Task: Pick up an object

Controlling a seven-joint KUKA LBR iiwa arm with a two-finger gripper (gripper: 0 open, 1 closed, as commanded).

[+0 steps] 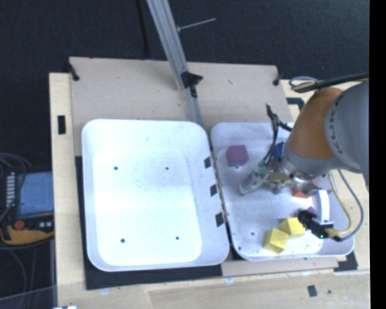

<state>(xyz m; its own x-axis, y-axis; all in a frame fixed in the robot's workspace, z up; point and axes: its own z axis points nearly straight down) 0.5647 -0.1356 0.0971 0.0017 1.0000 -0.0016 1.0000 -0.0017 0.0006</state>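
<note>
**A:** Purple block (237, 154), that's the nearest candidate. It sits in the right bin (244, 237), up and a little to the left of the gripper (252, 184), close by but not touching it.

**B:** And the fingers themselves?

**A:** The gripper reaches leftward from the wrist, low over the bin floor. Its metal fingers (248, 187) show as a small grey tangle, too blurred to separate. I cannot tell whether they are spread or closed, and nothing can be seen caught between them.

**B:** What else lies near them?

**A:** Two yellow blocks, both below and to the right of the fingers, by the bin's near edge. The lower yellow block (276, 239) is the closer one; the upper yellow block (292, 226) lies just beside it, further right, apparently touching it at a corner. A black clip (309, 223) on the arm's cabling hangs right next to that one.

**B:** The arm?

**A:** The orange band (312, 127) and the grey link (350, 127) stand to the right of the fingers, covering the bin's upper right part.

**B:** The other side?

**A:** The left bin (148, 192) lies well to the left of the fingers, across the bins' shared edge.
</note>
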